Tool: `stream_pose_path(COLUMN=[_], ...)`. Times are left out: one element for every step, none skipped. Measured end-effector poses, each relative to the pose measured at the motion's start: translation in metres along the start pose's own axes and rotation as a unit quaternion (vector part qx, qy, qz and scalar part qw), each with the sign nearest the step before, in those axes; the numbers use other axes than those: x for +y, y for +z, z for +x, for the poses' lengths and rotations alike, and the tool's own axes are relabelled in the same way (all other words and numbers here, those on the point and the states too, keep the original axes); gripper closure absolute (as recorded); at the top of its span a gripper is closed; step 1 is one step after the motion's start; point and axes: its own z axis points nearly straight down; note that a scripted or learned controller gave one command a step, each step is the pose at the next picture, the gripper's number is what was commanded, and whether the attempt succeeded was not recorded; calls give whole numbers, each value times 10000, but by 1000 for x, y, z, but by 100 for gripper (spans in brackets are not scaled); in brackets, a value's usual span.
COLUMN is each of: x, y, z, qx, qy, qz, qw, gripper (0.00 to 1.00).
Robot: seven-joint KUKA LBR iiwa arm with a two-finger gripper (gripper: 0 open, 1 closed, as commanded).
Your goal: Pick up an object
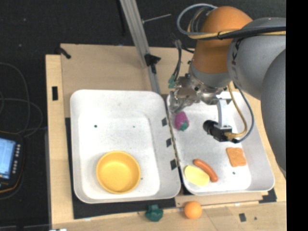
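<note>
Remote watch, overhead camera. The arm comes in from the right and bends down over the far left corner of the right bin.

The end effector hangs low there, close to the wall the two bins share. I cannot tell from this angle whether it is released or clenched; the wrist blocks my sight of it.

Nearest candidate for the pick: a small purple lump, in the right bin just beside the dividing wall, right under the end effector. Whether the two touch I cannot make out. I see nothing that shows it gripped.

Other things in the right bin:
- A square tan sponge toward the right side, lying flat, apart from the rest.
- An orange-red sausage near the front edge, lying at a slant.
- A pale yellow oval touching the sausage on its left.

Left bin: one yellow bowl, upright, in the near left part.

On the tabletop, in front of the bins: an orange ball and, to its left, a small green thing, near each other but not touching.
</note>
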Motion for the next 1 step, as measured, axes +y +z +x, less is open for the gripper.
stream_pose_path(x=[8], y=[-3], z=[45], qx=[-3], qy=[4], qz=[1], qw=[10000], gripper=[100])
